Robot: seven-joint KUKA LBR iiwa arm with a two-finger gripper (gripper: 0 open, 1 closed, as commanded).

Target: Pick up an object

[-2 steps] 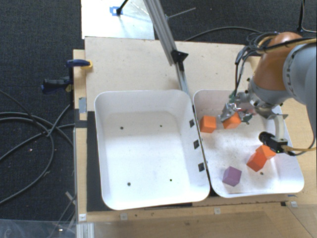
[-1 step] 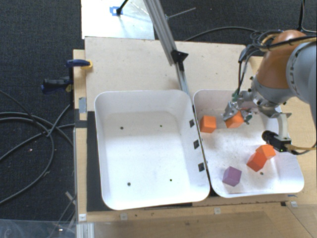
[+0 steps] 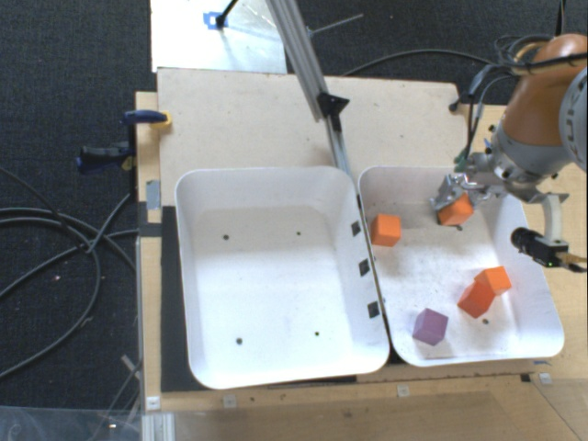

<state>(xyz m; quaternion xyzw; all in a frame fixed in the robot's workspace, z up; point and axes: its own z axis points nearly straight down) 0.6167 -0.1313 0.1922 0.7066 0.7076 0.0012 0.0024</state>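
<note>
An orange block [image 3: 456,211] sits between the fingers [image 3: 447,195] of the gripper [image 3: 452,202], which are clamped on it, over the far part of the right bin [image 3: 542,333]. The block looks lifted clear of the bin floor, though the slant of the camera makes that hard to confirm. The gripper hangs from the grey arm [image 3: 542,127], whose orange band [image 3: 537,104] shows above the wrist at the right edge, with dark cables looping over it.

Three more blocks lie loose in the same bin. An orange cube [image 3: 386,230] rests near the bin's left wall, well apart from the gripper. A red-orange block [image 3: 484,292] sits toward the right side, tilted, closer to the near rim. A purple cube [image 3: 430,326] lies near the front rim, between the other two but lower in the view.

The left bin [image 3: 197,209] stands just beside the right one, their rims touching along the middle, where small black tabs [image 3: 364,266] mark the seam. Both bins rest on a pale worktop [image 3: 239,122]. A metal rail [image 3: 299,39] runs diagonally from the top down to the bins' shared corner. A blue clamp [image 3: 124,154] grips the worktop's left edge, and black cables [image 3: 55,237] trail across the dark floor on the left.
</note>
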